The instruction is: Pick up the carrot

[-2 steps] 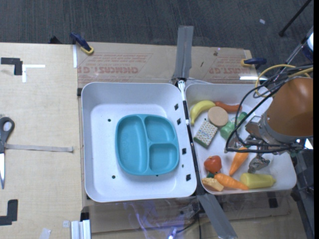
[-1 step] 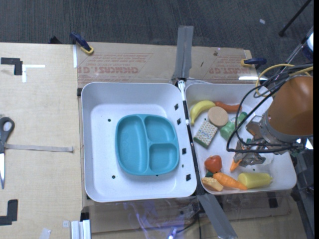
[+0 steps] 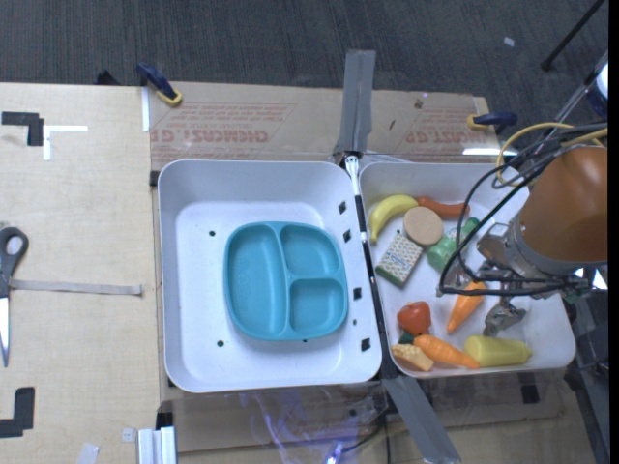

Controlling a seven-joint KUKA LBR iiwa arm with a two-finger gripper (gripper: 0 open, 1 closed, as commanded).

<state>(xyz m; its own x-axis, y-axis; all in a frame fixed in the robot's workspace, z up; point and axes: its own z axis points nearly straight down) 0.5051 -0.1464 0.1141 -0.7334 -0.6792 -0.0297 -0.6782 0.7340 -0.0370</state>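
Bench with two white bins: in the right bin (image 3: pixel 551 356), a carrot (image 3: pixel 464 304) lay slanted just left of the gripper (image 3: pixel 503 319), its tip pointing lower-left, fingers' state impossible to tell.

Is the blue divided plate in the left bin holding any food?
Empty: the blue plate shows three bare compartments; the toy food lies in the right bin.

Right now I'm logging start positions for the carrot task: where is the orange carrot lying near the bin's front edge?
The orange plastic carrot lies in the right white bin near its front edge, between the pale bread piece and the yellow corn cob, below the red tomato.
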